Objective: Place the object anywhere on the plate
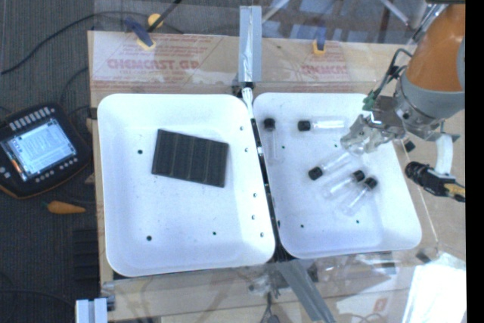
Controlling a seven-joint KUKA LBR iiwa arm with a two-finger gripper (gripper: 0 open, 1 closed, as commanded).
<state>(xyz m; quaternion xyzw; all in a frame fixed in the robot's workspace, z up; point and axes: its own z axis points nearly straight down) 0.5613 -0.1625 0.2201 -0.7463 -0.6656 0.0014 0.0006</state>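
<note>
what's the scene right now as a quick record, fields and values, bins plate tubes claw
left bin: holds a dark ribbed plate, lying flat
right bin: holds clear tubes with black caps, scattered
tubes: one near the top, one mid-bin, two side by side lower right
loose cap: near the top left corner of the right bin
claw: over the right bin's upper right part
plate load: nothing on it yet

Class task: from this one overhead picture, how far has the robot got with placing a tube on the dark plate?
Done: nothing; the dark plate in the left bin bears no tube. In hand: the gripper hovers over the right bin, near the clear tubes. Left: pick one, carry it across, set it down.
</note>
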